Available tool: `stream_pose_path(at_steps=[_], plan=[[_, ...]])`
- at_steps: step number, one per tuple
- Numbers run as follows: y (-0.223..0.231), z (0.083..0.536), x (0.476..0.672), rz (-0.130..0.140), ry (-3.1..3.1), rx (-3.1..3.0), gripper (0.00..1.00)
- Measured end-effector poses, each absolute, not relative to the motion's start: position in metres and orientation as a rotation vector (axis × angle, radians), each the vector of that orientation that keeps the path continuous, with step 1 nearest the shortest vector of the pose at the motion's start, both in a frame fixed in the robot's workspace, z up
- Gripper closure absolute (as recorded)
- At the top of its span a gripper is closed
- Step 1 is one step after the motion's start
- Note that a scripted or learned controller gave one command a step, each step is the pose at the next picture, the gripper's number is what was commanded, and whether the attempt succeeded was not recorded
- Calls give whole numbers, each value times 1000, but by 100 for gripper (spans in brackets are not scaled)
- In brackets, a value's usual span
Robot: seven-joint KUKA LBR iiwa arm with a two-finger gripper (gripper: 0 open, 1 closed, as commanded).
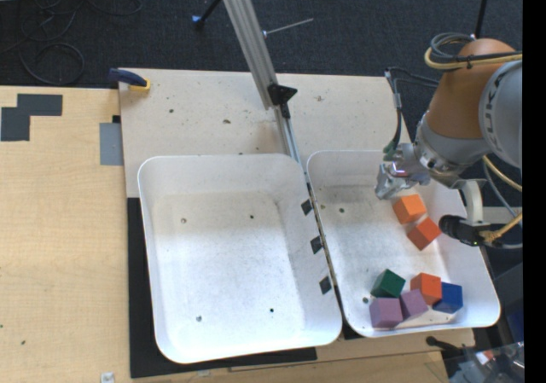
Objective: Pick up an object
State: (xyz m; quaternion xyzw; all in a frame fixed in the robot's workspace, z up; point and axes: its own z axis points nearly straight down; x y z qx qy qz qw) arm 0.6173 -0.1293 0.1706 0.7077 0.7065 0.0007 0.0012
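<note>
Near edge of right shallow white plastic bin: two purple cubes, green cube, orange-red cube, blue cube. Mid-bin: two orange blocks, apart from gripper. Finger state: cannot tell. Left white bin alongside.

We take the right bin as our landmark on the surface. The left bin lies just beside it on its left, their rims touching. Inside the right bin, toward its near corner, we see a cluster of blocks packed together. Two more blocks lie farther back along its right side, one touching the other. The gripper hangs over the bin's far part, just behind those two blocks. A slanted rail stands behind the bin, to its left.
</note>
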Motion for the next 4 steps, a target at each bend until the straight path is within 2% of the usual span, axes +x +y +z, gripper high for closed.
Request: stream_pose_path(at_steps=[2, 4], plan=[[-132, 279, 617, 3, 2222, 2216, 100], [-22, 254, 590, -3, 2231, 2220, 100]])
